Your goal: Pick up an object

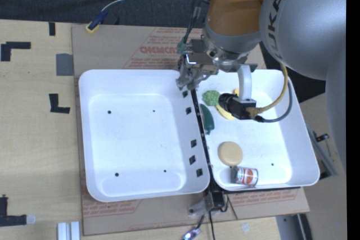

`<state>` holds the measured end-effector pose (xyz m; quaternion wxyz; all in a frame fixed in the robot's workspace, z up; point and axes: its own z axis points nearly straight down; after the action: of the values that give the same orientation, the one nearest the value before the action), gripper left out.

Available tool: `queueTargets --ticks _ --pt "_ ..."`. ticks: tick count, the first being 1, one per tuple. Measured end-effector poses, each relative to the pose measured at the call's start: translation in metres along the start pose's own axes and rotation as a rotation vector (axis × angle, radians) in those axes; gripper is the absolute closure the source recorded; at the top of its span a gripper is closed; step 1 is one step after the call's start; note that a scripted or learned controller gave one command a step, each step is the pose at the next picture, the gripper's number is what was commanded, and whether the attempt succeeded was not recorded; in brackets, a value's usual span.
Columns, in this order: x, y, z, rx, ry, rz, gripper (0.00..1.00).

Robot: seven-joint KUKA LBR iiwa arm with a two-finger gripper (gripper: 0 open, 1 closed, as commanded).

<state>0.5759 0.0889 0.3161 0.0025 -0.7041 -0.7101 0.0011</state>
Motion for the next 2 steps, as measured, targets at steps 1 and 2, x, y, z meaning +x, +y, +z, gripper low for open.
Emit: queueTargets --ticks 1,2 --pt "-0.030 -0.035 -0.091 -0.013 -0.001 0.009 1.00" --pt "-0.022 -0.076 -0.203 -0.018 0.001 0.005 1.00"
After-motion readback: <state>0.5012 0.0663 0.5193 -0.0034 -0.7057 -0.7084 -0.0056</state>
